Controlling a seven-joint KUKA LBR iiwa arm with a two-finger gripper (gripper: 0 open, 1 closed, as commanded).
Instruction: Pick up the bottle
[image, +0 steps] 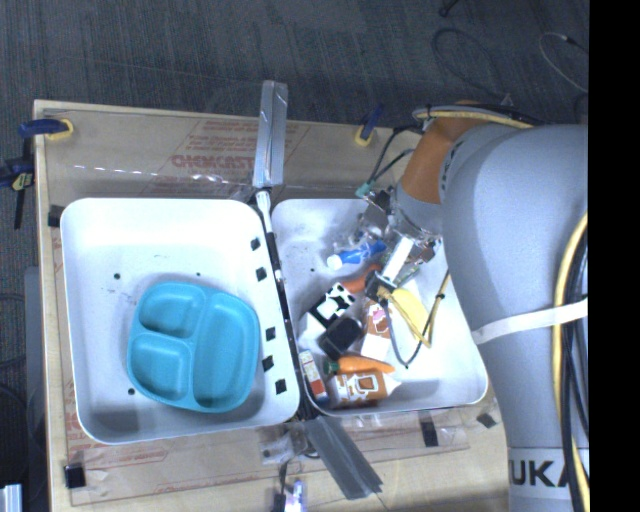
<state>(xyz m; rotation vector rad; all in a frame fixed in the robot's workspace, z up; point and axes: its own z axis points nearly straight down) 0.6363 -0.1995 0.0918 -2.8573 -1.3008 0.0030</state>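
A small clear bottle (352, 250) with a blue label and a white cap lies on its side at the back of the right bin (450, 350). The gripper (375, 232) is low over the bin's back part, right beside or over the bottle's far end. The wrist and its fittings hide the tip. An orange bottle-like item (362, 367) lies near the bin's front wall.
The right bin also holds a black-and-white patterned item (335, 298), a black block (341, 333), a small orange piece (358, 284) and a flat packet (352, 390). A blue divided plate (195, 345) sits in the left bin (100, 240). The grey arm covers the right side.
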